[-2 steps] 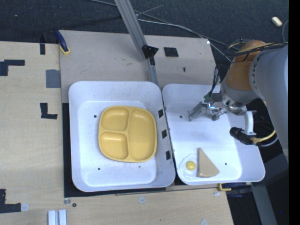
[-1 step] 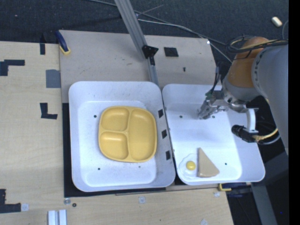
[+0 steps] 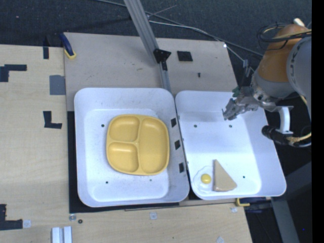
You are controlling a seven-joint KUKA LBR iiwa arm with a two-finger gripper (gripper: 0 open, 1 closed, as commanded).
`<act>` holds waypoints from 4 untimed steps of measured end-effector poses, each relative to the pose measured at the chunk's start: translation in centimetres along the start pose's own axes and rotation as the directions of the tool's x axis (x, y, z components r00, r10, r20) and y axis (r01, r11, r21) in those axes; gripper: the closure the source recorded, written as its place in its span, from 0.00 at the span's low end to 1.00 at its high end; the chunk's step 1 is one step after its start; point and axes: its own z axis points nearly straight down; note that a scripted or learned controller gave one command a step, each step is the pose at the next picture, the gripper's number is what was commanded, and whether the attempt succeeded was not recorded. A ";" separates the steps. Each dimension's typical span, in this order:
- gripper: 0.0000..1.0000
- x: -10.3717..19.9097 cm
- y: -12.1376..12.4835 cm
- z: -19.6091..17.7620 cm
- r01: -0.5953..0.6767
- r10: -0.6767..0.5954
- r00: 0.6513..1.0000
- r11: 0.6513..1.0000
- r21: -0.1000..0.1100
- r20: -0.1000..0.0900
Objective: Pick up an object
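We find the two-finger gripper over the far part of the right shallow white bin; whether it is open or closed, we cannot tell. The tan wedge-shaped block and small yellow ball lie at that bin's near edge, well apart from the gripper. The yellow three-compartment plastic plate lies in the neighbouring left bin.

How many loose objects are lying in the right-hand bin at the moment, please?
2. A small yellow ball lies in the near-left corner of the right bin, and a tan wedge-shaped piece lies just to its right. The gripper hovers farther back.
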 end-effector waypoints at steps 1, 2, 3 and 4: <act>1.00 1.1 -0.2 -5.4 0.002 -0.002 1.000 1.000 0.000 0.000; 1.00 1.9 -0.2 -11.5 0.002 -0.002 1.000 1.000 -0.002 0.000; 1.00 7.2 -0.4 -9.7 0.005 -0.005 1.000 1.000 0.006 -0.001; 1.00 13.4 0.3 -9.1 0.006 -0.006 1.000 1.000 0.006 -0.002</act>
